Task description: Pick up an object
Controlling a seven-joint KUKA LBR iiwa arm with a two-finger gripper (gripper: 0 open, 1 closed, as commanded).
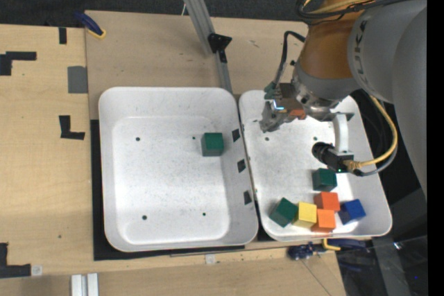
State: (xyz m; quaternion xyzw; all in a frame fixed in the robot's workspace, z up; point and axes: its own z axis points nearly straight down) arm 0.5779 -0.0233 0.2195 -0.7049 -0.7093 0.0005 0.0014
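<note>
Fingers (pixel 272 118) hang low over the right bin's (pixel 368 222) upper end; whether they're spread or clenched, I cannot tell. Coloured blocks (pixel 319 208) cluster at its near end, one green block (pixel 213 143) alone in the left bin (pixel 111 107).

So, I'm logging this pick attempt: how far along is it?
Done: nothing looks picked yet. One green block sits alone in the left bin. In hand: the gripper hovers over the right bin's upper part, away from the blocks. Left: reaching the cluster of blocks near the bin's lower corner and lifting one.
</note>
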